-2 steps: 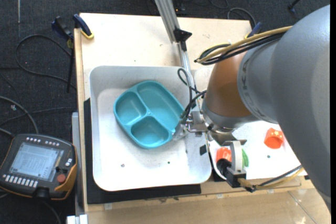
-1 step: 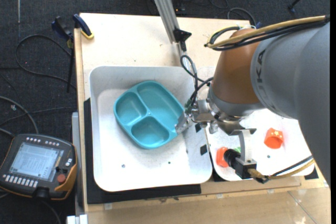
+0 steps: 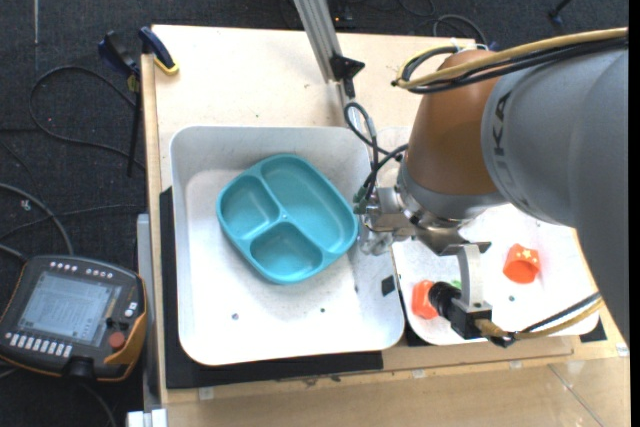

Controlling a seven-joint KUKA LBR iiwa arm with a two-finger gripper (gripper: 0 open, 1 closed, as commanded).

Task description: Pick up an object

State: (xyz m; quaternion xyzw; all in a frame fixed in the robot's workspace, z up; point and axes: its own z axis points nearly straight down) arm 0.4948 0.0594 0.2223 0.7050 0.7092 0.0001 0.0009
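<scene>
Lying in matte white bin (image 3: pixel 210 315), smooth teal three-section plastic plate (image 3: pixel 287 217); gripper (image 3: pixel 378 236) state unclear.

Seen from above, a pale desk (image 3: pixel 250 75) carries two shallow white bins. A teal three-compartment plate (image 3: pixel 287 217) lies flat in the middle of the left bin (image 3: pixel 200 315). The grey arm (image 3: pixel 540 135) reaches in from the right over the right bin (image 3: pixel 545 280). There an orange object (image 3: pixel 521 263) and an orange-red object (image 3: pixel 425 299) lie apart. A teach pendant (image 3: pixel 70 315) rests on the dark floor, lower left.
</scene>
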